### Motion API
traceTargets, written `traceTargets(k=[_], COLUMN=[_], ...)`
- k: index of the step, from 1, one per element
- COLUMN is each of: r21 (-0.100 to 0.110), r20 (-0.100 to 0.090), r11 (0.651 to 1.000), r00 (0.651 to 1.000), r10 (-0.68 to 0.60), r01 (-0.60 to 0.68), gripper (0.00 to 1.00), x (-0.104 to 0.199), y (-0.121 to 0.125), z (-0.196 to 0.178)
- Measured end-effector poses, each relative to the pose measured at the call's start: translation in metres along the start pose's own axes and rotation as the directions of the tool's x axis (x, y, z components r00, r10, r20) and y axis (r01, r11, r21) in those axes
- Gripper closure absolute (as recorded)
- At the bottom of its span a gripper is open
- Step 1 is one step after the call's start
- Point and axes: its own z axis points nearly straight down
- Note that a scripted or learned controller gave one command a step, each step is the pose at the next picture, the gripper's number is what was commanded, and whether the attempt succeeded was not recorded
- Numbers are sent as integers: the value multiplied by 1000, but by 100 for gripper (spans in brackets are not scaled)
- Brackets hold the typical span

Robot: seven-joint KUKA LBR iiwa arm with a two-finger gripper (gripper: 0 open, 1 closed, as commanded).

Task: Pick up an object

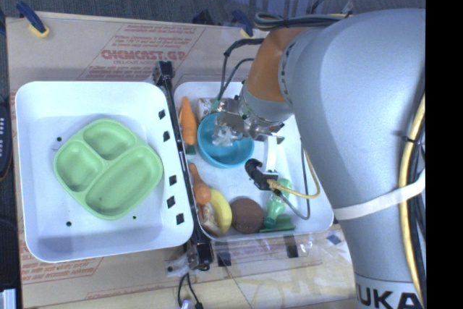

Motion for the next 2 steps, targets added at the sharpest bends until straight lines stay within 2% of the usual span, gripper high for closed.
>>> traceTargets(k=[1, 2], r21=[2, -8], r20=[3, -2], r11=[1000, 1000], r00=[1000, 1000], r10=[-2, 21], r01=[2, -22], gripper=[0, 0], x=[-1, -20], y=[0, -51], z=[0, 10])
